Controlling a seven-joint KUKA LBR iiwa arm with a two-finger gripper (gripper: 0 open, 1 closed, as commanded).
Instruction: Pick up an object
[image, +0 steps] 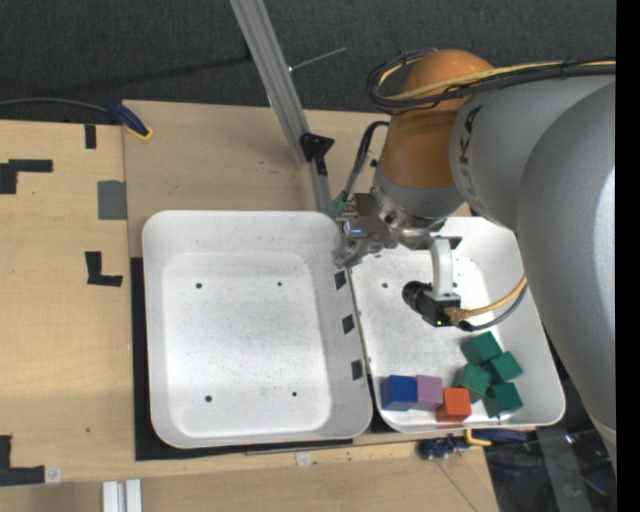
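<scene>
Status: nothing picked yet, as far as I can see. Gripper (348, 240) sits at the far-left corner of the right bin (395, 335), over the rim it shares w/ the left bin (250, 320). Can't tell if it's open or closed; nothing visibly held.

Right bin contents, all at its near end, well apart from the gripper:
- blue block (400, 391), near-left
- purple block (429, 389), touching the blue one
- orange block (456, 403), next along
- green blocks (490, 375), clustered near-right

Left bin, beside the right bin: nothing in it.

Left to do, imo: whole pick, i.e. move to the near end, descend, close, lift.
</scene>
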